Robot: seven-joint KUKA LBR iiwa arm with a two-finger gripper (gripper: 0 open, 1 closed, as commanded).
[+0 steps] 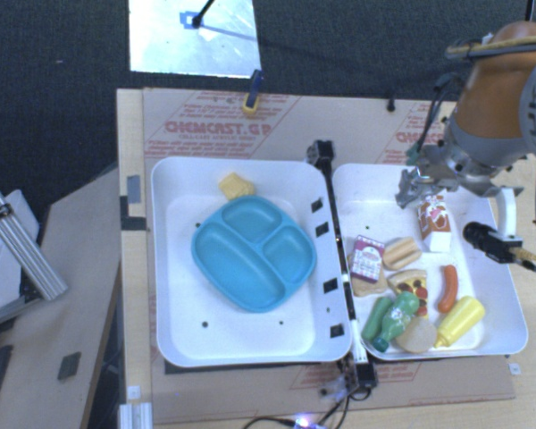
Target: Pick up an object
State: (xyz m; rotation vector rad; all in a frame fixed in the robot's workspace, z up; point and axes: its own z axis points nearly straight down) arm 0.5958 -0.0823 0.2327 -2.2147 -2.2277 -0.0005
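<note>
My gripper hangs over the far part of the right bin, just left of a red and white carton. I see nothing between its fingers. Below it in that bin lie a hot dog bun, a purple and white box, a pizza slice, a red sausage, a yellow bottle, a green bottle and a round tan piece.
The left bin holds a blue divided tray and a small yellow piece at its far side. A black divider runs between the bins. A black fitting sticks in from the right.
</note>
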